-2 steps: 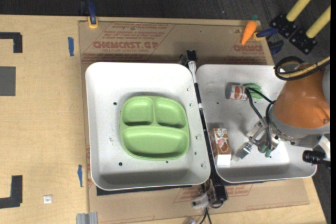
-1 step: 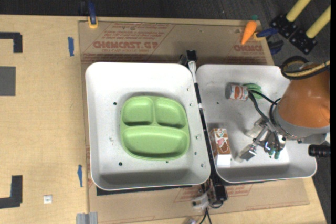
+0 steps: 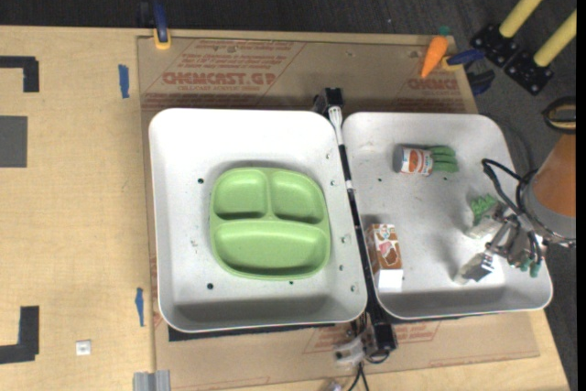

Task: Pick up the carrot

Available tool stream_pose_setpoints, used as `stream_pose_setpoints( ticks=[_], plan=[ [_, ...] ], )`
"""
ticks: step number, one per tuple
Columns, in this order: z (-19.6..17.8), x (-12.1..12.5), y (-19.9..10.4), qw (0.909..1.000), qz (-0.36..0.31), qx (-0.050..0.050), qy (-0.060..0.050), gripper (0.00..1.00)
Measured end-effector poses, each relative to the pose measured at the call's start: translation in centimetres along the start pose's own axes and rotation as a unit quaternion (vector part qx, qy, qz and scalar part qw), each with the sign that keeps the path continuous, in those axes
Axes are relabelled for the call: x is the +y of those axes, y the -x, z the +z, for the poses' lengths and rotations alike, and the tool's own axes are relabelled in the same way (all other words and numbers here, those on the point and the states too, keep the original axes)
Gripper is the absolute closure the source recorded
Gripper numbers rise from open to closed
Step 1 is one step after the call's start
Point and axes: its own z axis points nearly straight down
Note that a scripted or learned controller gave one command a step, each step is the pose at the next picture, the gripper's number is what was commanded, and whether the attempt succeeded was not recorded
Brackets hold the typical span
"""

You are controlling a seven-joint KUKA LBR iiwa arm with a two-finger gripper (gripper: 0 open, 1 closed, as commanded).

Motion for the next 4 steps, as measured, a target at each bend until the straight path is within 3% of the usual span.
stream_pose_setpoints(
  ticks=[1,2,3,4],
  plan=[
    [-2.2,4.2,-2.9,0.9935,0.113,0.005,-0.003,0.0],
    [-2.4,8.5,-5.4,0.9787,0.205,0.005,-0.004,0.0],
    [-3.4,8.6,-5.3,0.9785,0.206,0.003,-0.003,1.0],
    [-25.5,7.9,-4.6,0.9828,0.184,0.003,-0.003,1.0]
  ],
)
